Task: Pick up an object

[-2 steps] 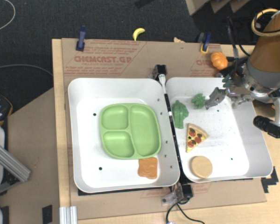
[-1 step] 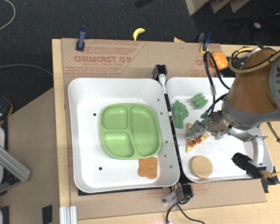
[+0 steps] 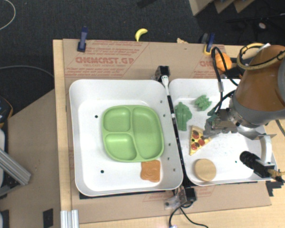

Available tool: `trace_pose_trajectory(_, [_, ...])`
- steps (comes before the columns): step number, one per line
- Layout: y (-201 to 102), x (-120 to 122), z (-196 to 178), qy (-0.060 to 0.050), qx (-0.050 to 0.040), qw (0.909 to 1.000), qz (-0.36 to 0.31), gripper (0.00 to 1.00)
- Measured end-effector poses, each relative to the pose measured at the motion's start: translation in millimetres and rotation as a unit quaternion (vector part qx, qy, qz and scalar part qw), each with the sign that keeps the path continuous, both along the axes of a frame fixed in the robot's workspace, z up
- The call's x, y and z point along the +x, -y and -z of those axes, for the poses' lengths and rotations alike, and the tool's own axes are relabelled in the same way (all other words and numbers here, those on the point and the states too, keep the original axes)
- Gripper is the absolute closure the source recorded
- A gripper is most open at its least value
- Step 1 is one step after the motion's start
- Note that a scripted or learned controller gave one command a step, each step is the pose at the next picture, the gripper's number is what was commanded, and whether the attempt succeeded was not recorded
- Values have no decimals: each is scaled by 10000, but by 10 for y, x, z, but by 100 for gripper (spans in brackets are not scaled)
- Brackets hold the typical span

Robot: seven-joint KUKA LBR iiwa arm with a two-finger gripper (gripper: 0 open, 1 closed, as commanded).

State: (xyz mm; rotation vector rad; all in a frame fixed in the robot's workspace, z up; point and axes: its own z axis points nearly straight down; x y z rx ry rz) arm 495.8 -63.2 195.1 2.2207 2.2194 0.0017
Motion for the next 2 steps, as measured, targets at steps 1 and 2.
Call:
trace_pose_trajectory(1, [-711,-64,-605,25,18,10000,-48,100])
trace_pose_trajectory(2, [-1009,150,-868,20,5,10000,-27,100])
